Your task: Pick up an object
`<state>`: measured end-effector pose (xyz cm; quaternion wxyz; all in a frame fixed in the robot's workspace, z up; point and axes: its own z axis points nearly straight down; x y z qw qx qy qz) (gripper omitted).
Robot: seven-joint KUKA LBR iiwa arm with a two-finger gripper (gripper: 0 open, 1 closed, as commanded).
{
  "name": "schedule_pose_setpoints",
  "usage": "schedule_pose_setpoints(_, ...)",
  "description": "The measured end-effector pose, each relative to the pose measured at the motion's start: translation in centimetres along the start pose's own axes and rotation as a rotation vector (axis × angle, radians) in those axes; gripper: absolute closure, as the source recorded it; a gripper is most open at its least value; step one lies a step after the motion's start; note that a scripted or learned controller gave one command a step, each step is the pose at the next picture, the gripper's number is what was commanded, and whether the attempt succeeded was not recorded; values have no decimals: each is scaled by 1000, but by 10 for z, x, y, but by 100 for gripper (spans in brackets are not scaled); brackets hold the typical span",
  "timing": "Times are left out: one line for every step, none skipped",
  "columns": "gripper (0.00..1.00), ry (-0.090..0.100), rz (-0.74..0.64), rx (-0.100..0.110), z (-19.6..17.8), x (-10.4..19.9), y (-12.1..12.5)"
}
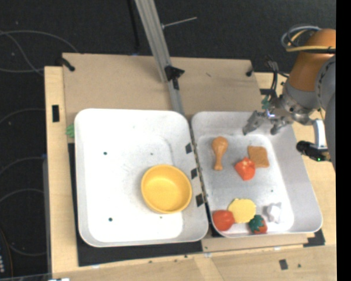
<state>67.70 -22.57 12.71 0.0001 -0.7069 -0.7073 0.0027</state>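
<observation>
The right bin (pixel 292 174) holds several toy foods: a tan drumstick (pixel 219 151), a brown toast piece (pixel 258 156), a red pepper (pixel 244 168), a yellow piece (pixel 241 209), a red tomato (pixel 223 219), a strawberry (pixel 257 225) and a small white piece (pixel 274 212). My gripper (pixel 263 123) hangs over the bin's far right corner, above and behind the toast, open, its two fingers spread with nothing between them.
The left bin (pixel 105 139) holds a yellow bowl (pixel 166 188) near its right wall. A slanted metal post (pixel 158 40) rises behind the bins. The arm with its orange band (pixel 313 57) comes in from the right.
</observation>
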Motion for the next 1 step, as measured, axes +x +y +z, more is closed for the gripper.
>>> schedule_pose_setpoints(0, 1, -2, -2, 24, -1, 1)
